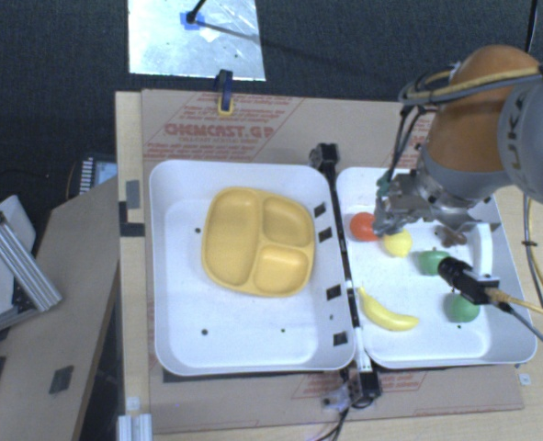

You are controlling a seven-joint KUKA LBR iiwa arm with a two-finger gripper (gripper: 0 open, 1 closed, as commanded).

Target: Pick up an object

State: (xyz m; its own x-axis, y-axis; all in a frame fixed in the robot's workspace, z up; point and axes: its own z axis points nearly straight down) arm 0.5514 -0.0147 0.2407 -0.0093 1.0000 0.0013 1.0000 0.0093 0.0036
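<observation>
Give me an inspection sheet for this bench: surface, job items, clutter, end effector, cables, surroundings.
Surface: two white bins, left bin and right bin, on brown cardboard.
Job items: in the right bin, banana, small yellow piece, orange-red piece, two green pieces.
Clutter: yellow divided tray in the left bin.
End effector: low over the right bin, near the orange-red and yellow pieces; finger state unclear.
Cables: yellow cable crossing the right bin.
Surroundings: foil sheet behind, aluminium rail at left.
</observation>
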